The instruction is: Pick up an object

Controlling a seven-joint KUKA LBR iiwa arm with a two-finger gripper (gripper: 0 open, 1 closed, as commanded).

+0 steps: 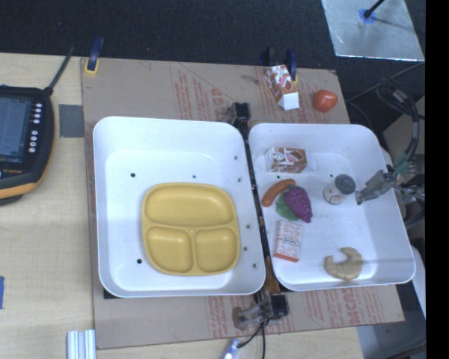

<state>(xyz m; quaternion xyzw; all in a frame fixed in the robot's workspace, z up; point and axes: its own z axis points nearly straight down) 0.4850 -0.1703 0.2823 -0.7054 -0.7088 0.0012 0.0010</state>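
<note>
The right bin [385, 234] holds several small items. A printed carton [286, 158] lies near its back left. An orange sausage [278, 192] sits beside a bunch of purple grapes [297, 203]. Below them lies a red and white packet [289, 240]. A tan croissant [344, 264] rests near the front wall. A small grey-topped can [338, 188] lies on its side in the middle. My gripper [373, 187] hangs low at the bin's right side, just right of the can and apart from it, with nothing seen in it.
The left bin [116, 155] bears a yellow divided plate [191, 228]. Behind the right bin, on the cardboard, stand a small carton [282, 86] and a red tomato [325, 100]. A tablet controller [11, 140] lies at far left.
</note>
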